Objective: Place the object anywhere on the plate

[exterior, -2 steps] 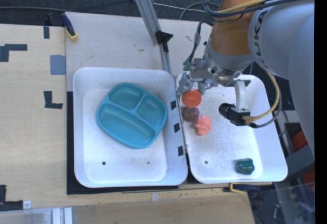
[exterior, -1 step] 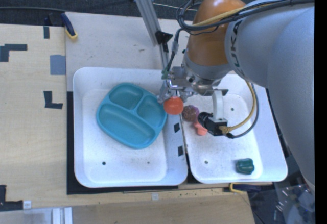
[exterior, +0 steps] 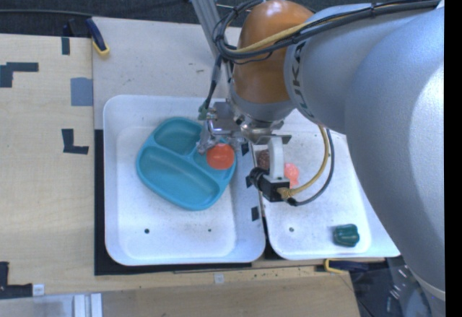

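The pincer (exterior: 216, 141) hovers at the blue divided plate's (exterior: 173, 178) three o'clock rim, apparently holding a small orange-red ball (exterior: 221, 157) between its fingers; placing looks underway, so next comes releasing over the plate.

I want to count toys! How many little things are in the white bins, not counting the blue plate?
3 that I can see. An orange ball at the plate's right edge, a pink thing in the right bin beside the arm, and a green thing near that bin's front corner. The arm may hide more.
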Tool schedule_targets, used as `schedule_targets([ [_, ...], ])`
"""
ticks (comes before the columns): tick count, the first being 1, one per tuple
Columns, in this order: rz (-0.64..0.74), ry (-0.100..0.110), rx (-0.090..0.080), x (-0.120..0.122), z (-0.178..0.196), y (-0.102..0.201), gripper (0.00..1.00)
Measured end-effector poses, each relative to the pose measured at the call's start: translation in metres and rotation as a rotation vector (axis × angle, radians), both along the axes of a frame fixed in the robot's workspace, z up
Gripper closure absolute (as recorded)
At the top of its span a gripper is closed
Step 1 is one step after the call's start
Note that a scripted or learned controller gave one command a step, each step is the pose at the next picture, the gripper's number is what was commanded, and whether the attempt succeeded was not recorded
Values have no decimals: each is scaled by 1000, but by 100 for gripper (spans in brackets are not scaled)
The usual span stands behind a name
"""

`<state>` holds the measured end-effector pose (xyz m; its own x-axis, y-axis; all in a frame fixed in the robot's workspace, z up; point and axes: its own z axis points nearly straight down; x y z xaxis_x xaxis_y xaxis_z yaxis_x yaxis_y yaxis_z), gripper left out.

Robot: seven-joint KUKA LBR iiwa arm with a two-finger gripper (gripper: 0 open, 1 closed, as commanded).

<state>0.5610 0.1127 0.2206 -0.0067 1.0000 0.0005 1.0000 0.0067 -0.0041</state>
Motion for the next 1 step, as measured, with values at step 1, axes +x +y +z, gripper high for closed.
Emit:
schedule_targets([
  [1,-4,-2,-1,1,1,-3,0],
])
